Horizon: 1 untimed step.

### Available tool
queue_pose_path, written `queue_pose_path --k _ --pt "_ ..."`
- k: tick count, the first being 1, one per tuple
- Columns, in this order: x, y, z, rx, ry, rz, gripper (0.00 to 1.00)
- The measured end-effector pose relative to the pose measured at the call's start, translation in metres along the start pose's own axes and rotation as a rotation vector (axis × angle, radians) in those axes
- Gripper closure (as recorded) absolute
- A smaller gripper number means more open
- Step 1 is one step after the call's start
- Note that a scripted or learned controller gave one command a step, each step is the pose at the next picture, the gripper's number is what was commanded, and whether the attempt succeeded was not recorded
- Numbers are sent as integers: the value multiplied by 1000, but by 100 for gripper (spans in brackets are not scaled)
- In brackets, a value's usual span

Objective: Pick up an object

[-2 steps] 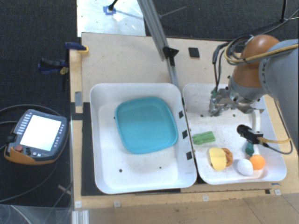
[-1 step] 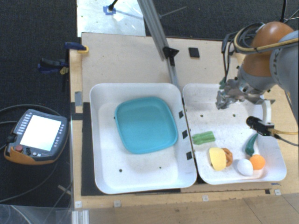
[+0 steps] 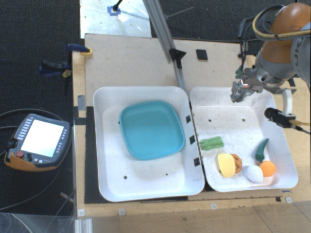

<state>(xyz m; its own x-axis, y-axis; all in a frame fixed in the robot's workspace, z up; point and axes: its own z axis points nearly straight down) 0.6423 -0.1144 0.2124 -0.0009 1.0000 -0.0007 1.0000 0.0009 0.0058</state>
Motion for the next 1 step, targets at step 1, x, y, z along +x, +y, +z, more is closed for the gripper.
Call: queue_pose_path --k 1 --pt "0 1 -40 1 0 0 100"
